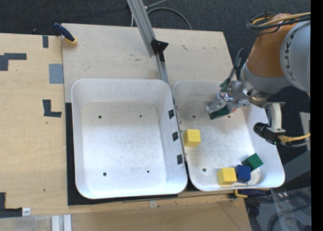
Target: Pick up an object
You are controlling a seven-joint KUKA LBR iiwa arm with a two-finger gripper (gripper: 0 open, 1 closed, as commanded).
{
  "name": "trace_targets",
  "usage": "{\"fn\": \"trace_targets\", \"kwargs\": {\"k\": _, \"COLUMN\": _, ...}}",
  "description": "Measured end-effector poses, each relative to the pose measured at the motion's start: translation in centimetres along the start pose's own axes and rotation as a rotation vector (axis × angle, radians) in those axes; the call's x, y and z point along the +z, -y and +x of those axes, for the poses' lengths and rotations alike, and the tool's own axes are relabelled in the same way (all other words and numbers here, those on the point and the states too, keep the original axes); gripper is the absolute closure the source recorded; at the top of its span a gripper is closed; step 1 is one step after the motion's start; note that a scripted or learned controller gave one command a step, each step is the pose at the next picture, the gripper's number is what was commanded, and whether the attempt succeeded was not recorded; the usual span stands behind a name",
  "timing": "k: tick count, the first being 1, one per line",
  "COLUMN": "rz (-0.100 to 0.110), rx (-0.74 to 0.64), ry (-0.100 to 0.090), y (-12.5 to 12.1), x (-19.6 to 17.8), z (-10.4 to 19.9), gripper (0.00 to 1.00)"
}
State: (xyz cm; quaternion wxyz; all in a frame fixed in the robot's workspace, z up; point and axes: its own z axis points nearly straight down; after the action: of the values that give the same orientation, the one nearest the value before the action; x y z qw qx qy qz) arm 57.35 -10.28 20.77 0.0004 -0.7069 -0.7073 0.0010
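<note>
Grey-cased, lettered "KU" (rest hidden), I hang my gripper (218,109) over the right bin (199,94); finger spread unclear.

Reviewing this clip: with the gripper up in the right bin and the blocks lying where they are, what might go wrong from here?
1. The gripper hangs over bare floor of the right bin; closing here would likely grab nothing.
2. The lone yellow block lies close to the wall by the left bin, so a finger may hit that wall.
3. The green block, blue block and second yellow block crowd one corner, leaving little room.
</note>
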Motion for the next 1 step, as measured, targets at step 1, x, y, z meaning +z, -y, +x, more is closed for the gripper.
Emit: {"fn": "trace_targets", "kwargs": {"k": 1, "rz": -0.001, "rx": -0.007, "ry": -0.003, "y": -0.46, "x": -0.98, "z": 6.09, "gripper": 1.0}}
